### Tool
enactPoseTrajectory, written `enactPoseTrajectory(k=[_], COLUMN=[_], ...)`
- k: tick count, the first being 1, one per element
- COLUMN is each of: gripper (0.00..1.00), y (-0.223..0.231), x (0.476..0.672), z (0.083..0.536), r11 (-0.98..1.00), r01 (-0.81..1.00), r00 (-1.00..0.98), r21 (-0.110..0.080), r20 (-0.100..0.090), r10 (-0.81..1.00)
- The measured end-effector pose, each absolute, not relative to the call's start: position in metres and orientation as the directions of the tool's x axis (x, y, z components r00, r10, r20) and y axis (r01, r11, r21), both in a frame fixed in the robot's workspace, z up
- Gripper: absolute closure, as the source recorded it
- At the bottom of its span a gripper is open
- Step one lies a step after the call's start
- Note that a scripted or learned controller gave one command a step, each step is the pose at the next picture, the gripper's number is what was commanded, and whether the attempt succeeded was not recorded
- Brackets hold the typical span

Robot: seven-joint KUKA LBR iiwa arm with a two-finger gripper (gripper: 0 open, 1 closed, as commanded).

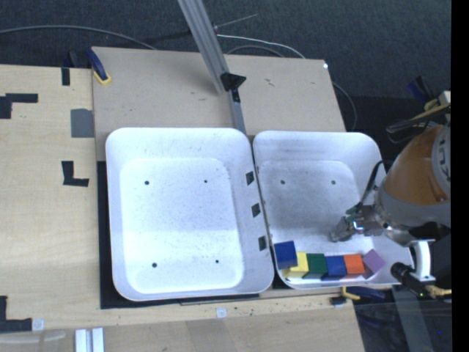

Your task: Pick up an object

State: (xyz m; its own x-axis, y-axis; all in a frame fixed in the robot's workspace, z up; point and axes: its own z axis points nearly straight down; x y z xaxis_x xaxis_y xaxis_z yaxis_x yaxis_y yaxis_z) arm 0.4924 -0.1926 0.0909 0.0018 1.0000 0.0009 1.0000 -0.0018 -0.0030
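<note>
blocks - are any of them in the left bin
No, the blocks all lie in a row along the near edge of the right bin, and the left bin holds none.

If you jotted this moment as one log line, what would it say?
gripper: low in right bin, holding nothing seen | blocks: rowed along near wall, apart from gripper | left bin: beside it

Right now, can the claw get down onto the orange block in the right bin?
Probably yes. The claw sits low in the right bin, just above the orange block. Nothing lies between them, though the blue block and purple block crowd its sides.
</note>
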Motion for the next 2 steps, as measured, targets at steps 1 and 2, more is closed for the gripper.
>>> enactPoseTrajectory(k=[1,2], gripper=[1.00,1.00], y=[-0.101,-0.186], x=[0.507,0.543], z=[0.145,0.205], r11=[0.010,-0.004], r01=[1.000,1.000], r00=[-0.010,0.004], r21=[0.003,0.007], r20=[0.003,-0.007], r10=[1.000,1.000])
